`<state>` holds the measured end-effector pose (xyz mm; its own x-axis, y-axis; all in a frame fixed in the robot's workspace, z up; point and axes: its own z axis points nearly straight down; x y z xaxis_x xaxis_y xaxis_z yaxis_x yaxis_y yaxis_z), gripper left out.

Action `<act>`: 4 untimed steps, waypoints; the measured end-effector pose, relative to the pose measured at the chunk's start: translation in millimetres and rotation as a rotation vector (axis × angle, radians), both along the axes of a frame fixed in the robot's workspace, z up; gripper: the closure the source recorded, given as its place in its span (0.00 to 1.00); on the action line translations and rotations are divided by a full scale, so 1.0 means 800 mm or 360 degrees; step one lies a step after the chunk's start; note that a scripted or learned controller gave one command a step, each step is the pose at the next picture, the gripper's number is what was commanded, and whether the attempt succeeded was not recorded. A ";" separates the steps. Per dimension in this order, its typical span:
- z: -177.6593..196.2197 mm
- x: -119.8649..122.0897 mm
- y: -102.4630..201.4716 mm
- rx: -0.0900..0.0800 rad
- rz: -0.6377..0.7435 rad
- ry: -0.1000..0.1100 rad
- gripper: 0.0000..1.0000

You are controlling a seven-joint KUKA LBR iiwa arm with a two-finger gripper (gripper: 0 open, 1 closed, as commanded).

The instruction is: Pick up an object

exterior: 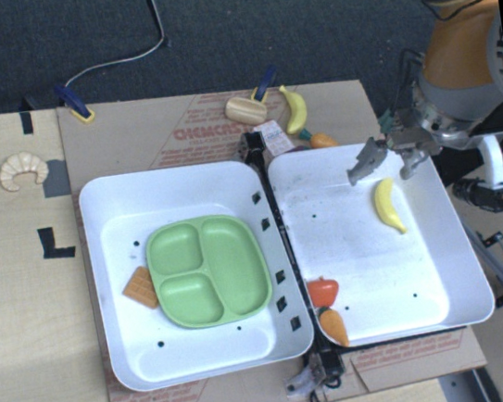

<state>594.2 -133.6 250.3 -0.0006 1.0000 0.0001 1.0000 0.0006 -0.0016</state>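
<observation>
A cardboard-covered bench carries two shallow white bins side by side. The right bin is my landmark: a yellow banana lies on its floor near the far right corner. Just above the banana, over the bin's far rim, hangs the gripper, its two fingers spread apart with nothing between them. A red and orange toy sits at the bin's near left corner. Left of it, the left bin holds a green divided plate.
</observation>
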 end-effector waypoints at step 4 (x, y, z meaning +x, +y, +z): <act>-0.207 0.081 0.006 0.0005 -0.0002 0.0025 1.00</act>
